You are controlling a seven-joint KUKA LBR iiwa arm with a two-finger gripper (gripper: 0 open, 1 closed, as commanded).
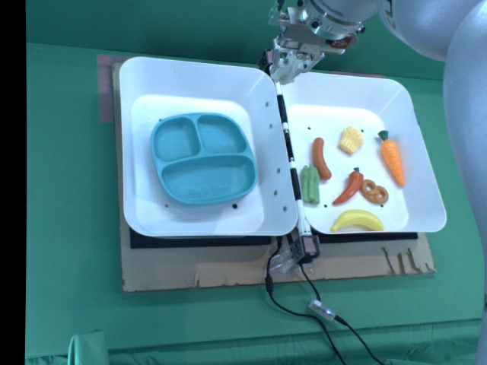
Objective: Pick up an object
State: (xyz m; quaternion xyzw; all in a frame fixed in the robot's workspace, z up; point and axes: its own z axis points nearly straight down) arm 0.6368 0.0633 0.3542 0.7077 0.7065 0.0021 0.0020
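Observation:
In the right bin (403, 105) lie several toy foods: a sausage (321, 158), a green bean pod (310, 184), a yellow fries piece (350, 139), a carrot (392, 160), a red chili pepper (349, 187), a pretzel (374, 192) and a banana (357, 220). My gripper (285, 68) hangs above the far end of the divider between the two bins, well away from the foods. Nothing shows between its fingers.
The left bin (137, 90) holds a teal three-compartment plate (203, 158). A small device with cables (303, 248) sits at the front of the divider. My grey arm (456, 67) comes down the right side over the right bin's edge.

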